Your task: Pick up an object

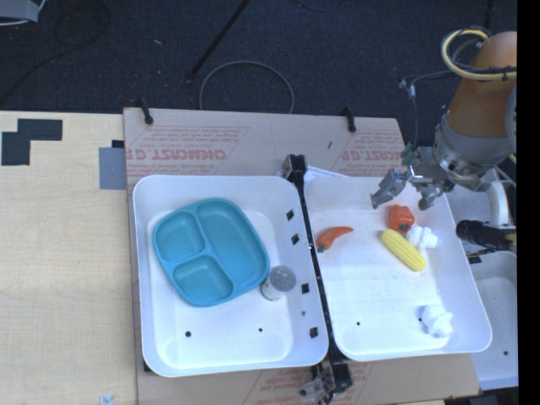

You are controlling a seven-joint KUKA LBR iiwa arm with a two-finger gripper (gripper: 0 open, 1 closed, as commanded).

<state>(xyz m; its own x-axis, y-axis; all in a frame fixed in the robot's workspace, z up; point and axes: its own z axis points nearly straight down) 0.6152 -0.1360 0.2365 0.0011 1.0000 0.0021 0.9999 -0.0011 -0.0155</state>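
Nearest the camera, a small white object [435, 320] lies close to the near right corner of the right bin [371, 332]; there the side wall and near rim are judged to leave little room for a finger on either side, so a grasp could scrape the wall.

Further back, a toy corn cob [403, 250] lies at a slant toward the right side of the same bin, with a white piece [422, 237] touching its far end and an orange-red toy [401, 217] just behind. These three are crowded, so a descending finger could land on a neighbour and push the target aside. An orange chilli-like toy [333, 236] lies near the central divider with bare floor around it, and is judged the safest pick.

In the left bin [211, 344] a blue divided plate [208, 251] is seen, with a small silvery jar [278, 281] at its right edge.

Farthest, near the far right corner of the right bin, the gripper [408, 189] is held above the floor with its fingers spread and nothing between them. The orange-red toy lies just in front of it, so the cluster could be struck on descent.
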